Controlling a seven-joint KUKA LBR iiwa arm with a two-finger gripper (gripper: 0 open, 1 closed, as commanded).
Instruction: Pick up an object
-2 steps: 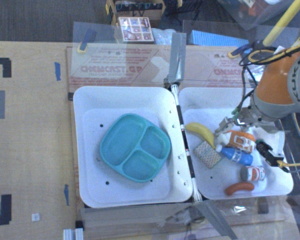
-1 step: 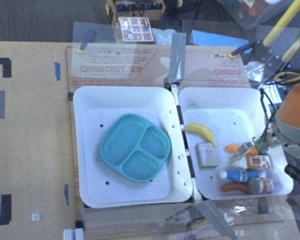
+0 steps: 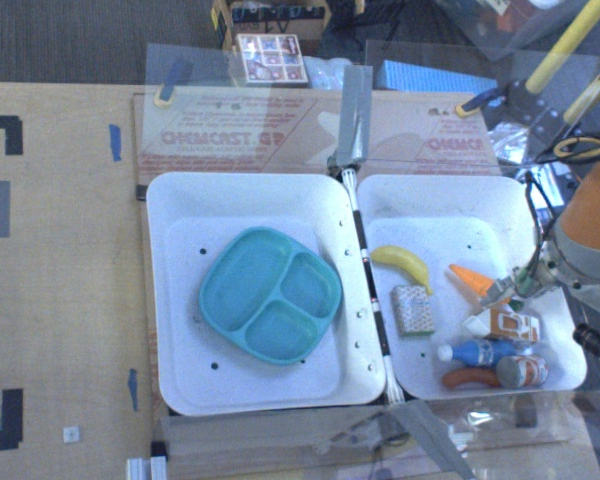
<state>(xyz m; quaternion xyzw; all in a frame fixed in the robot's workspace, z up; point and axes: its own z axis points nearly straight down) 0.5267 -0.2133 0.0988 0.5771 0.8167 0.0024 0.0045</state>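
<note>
The right bin holds a yellow banana, a checkered grey block, an orange carrot, a small orange-and-white carton, a blue bottle, a red sausage and a grey can. My gripper reaches in from the right, low in this bin. Its tip sits at the carrot's right end, just above the carton. The wrist hides part of what is under it.
A teal divided plate lies in the left bin. A ridge with screws separates the two bins. Cardboard sheets, a box and cables lie behind the bins. The arm's orange band hangs over the right bin's right rim.
</note>
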